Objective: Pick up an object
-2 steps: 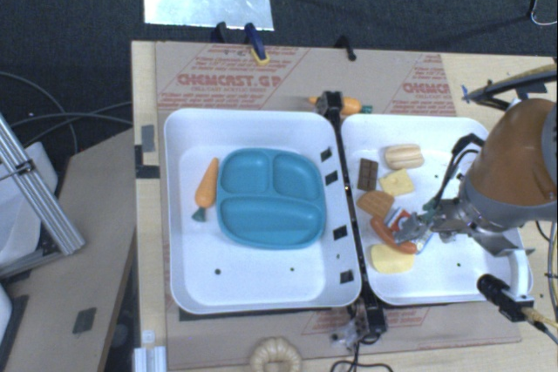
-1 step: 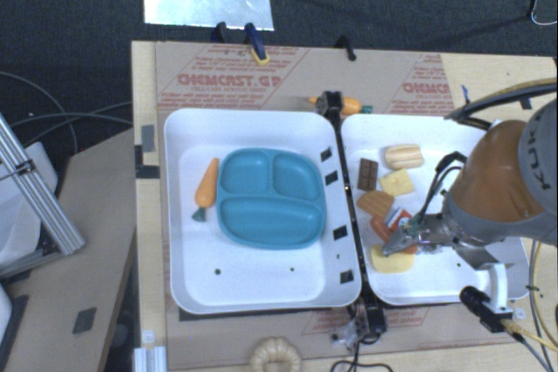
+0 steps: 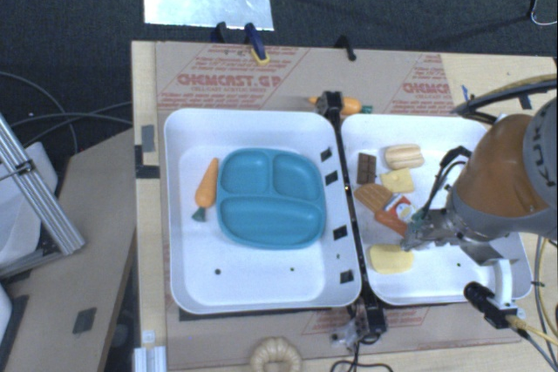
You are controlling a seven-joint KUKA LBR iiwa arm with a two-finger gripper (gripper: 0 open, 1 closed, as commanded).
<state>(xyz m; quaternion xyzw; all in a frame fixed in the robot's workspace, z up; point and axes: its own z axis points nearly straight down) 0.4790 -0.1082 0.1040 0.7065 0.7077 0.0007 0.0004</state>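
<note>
The arm (image 3: pixel 510 179) reaches into the right-hand bin (image 3: pixel 453 296), its gripper (image 3: pixel 417 238) low over the food toys; whether it is wide or narrow I cannot tell. Just below it, touching or nearly so, lies the pale yellow slab (image 3: pixel 391 259), flat and smooth. It is probably light, stiff plastic and a bit slippery, best pinched across its short sides. Beside the gripper sits an orange piece (image 3: pixel 390 218).
</note>
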